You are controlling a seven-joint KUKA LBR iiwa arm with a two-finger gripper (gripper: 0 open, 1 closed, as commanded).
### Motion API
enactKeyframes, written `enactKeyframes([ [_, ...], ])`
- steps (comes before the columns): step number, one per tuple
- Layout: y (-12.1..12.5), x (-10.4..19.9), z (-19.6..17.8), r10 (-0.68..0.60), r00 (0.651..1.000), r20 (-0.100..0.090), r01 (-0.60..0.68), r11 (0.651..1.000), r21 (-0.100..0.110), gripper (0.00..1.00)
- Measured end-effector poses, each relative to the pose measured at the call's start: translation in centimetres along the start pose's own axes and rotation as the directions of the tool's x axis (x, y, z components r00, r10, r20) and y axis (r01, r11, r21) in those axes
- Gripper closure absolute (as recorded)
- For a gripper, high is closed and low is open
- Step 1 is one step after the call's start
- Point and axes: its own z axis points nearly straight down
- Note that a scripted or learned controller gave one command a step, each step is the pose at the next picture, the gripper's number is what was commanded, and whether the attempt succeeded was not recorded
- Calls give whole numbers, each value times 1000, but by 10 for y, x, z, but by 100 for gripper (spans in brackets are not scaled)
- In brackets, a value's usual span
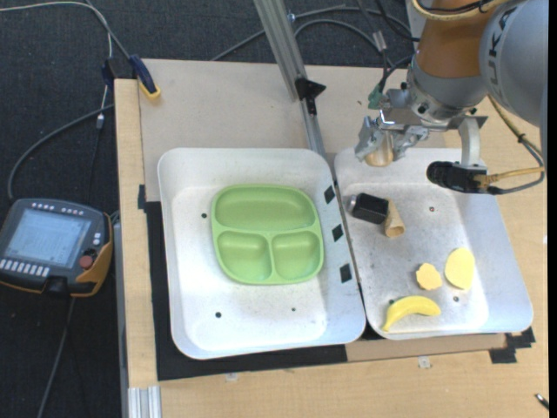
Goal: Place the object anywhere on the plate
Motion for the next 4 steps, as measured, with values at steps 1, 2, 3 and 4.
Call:
enactKeyframes([
  [1,2,51,18,1,1000,0,-1,1000,5,100],
  [2,3,115,23,1,1000,0,-1,1000,1,100],
  [3,8,165,35,2,1000,1,-2,1000,0,100],
  [4,8,163,34,5,1000,1,-5,1000,1,0],
])
